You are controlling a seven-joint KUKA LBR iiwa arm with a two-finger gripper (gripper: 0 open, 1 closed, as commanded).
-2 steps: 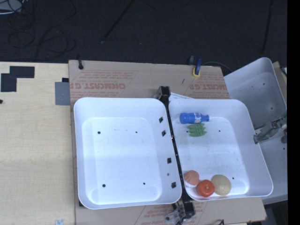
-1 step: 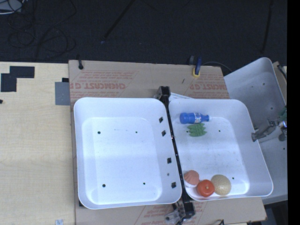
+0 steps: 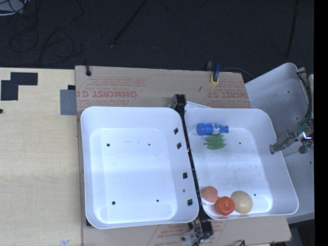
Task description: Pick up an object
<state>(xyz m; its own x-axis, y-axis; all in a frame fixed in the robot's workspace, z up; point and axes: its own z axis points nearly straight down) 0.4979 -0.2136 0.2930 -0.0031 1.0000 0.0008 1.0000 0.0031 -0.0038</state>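
At the three o'clock edge of the camera view, the robot shows as a small metal gripper (image 3: 299, 139), grey and silvery, with thin bright parts. Its detail is too small and blurred to tell screws, cables or markings.

Even overhead light falls on the two white bins, and the left bin (image 3: 133, 168) is bright enough to wash out its floor near the lower middle. Soft, faint shadows line the inner walls of the right bin (image 3: 256, 163). The background above the surface (image 3: 36, 152) is very dark, with cables barely discernible. The picture is low in resolution and slightly soft, and small objects lack fine detail.
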